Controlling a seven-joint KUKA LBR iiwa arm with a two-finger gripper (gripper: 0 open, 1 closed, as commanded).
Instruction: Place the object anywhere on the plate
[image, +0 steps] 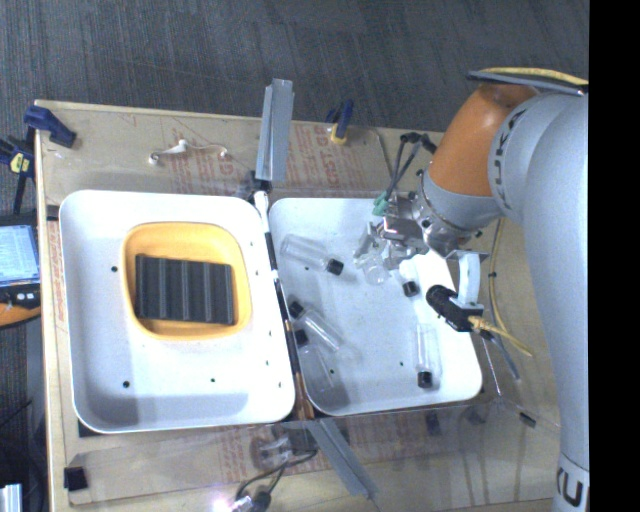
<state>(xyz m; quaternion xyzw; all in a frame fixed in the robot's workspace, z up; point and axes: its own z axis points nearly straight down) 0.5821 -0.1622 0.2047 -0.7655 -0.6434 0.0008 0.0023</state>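
- The yellow-rimmed plate with a dark ribbed centre (185, 280) sits in the left white bin (90, 380), well apart from anything the arm is near.
- The right white bin (455, 375) holds several clear plastic tubes with black caps: one (308, 255) near the bin's upper left, one (318, 330) by the dividing edge, one (427, 355) lying roughly upright towards the lower right.
- The two-finger gripper (385, 245) hangs low over the upper middle of the right bin, with a clear tube (372, 262) just beside or under its tip.
- That tube is my guess for the object. It lies close below and slightly left of the gripper; I cannot make out its long axis through the glare.
- Whether the gripper is clasping it, or is spread or closed at all, I cannot tell; the metal tip and clear plastic blur together.
- The grey arm with the orange band (475, 140) reaches in from the right, wrist bent down and leftward into the bin.
- The plate lies to the gripper's left, across the rims between the bins, so any carry must lift clear of them first.
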